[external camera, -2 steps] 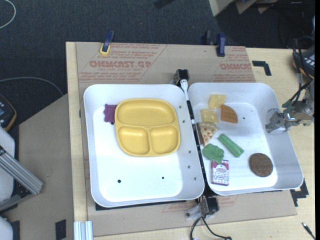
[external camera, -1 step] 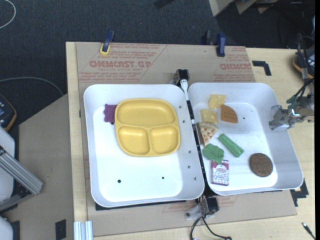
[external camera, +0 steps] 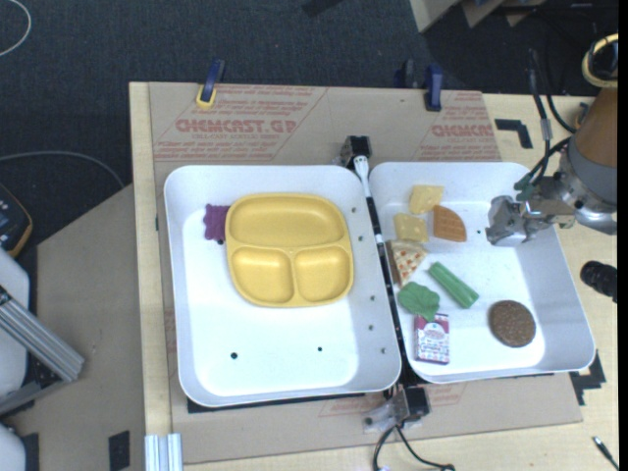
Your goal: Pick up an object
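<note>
A brown board bench top (external camera: 294, 116) with red lettering fills the middle of the frame. Two shallow white bins lie directly on it, side by side and touching along their inner edges: the left bin (external camera: 196, 361) at centre left, the right bin (external camera: 564, 292) at centre right. Two clamps, one yellow (external camera: 207, 90) and one blue (external camera: 433, 86), grip the board's upper edge.

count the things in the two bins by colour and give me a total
yellow: 3, the divided tray and two pale chunks
green: 2
orange: 1
brown: 1, a round disc
purple: 1
red and white: 2, a pizza slice and a small carton
total: 10
</note>
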Available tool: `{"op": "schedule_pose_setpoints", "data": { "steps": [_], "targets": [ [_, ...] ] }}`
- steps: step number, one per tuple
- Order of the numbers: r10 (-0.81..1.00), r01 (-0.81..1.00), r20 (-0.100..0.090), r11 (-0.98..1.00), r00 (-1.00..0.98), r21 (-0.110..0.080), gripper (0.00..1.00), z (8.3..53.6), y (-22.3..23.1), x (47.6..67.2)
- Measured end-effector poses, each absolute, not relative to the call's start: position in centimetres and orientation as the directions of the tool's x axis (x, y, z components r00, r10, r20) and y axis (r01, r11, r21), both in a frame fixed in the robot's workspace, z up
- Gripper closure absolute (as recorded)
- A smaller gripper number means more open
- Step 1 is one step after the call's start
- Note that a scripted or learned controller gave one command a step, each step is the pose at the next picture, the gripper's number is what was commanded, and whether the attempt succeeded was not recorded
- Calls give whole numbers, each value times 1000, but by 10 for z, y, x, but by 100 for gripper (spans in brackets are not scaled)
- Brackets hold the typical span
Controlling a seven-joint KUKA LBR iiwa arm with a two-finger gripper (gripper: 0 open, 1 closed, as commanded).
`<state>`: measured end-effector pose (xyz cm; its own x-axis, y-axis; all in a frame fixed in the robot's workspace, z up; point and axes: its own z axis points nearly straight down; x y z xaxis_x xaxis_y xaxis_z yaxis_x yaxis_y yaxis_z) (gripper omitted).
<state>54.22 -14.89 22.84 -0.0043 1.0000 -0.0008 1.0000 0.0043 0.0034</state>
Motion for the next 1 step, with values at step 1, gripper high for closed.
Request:
{"op": "schedule_pose_setpoints", "data": {
  "steps": [1],
  "targets": [
    [1000, 1000, -1, 4, -4, 3, 100, 231, -101, 562]
  ]
}}
